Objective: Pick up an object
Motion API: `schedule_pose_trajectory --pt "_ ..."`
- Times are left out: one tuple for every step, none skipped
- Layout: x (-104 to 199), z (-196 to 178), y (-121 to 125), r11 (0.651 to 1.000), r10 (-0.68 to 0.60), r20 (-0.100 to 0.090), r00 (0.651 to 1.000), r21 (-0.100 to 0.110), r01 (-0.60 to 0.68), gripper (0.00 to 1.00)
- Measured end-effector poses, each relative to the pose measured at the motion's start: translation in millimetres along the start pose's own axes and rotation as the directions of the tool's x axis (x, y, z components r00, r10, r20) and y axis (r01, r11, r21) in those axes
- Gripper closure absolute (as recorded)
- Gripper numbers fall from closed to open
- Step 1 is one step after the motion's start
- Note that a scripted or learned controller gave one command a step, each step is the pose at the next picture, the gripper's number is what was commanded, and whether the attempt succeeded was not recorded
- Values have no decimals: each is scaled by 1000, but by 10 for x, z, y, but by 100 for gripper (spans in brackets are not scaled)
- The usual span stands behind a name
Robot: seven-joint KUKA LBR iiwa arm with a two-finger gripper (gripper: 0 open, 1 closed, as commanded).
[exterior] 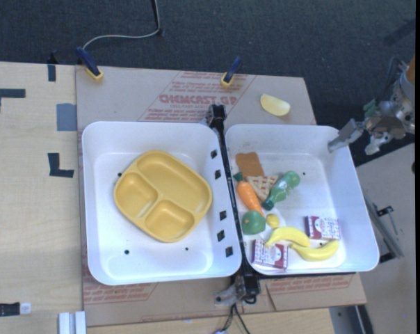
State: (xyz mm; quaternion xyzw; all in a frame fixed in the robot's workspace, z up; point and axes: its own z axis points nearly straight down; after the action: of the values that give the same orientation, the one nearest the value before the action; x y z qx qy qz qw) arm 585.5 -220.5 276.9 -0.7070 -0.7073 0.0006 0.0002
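Camera view: left bin [99, 186] holds a yellow divided tray [163, 195]. Right bin [349, 186] holds a carrot [249, 196], green bottle [282, 189], banana [304, 244] and two small cartons [322, 227]. Gripper [368, 132] hovers at that bin's upper right corner, nothing visible between its fingers.

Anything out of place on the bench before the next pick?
One thing: a pale yellow piece lies on the cardboard beyond the right bin, apart from the food toys inside it. The yellow tray sits askew in the left bin.
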Motion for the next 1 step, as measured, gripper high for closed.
schedule_pose_trajectory --pt "-20 1275 693 1000 -2 -1 1000 3 2 0"
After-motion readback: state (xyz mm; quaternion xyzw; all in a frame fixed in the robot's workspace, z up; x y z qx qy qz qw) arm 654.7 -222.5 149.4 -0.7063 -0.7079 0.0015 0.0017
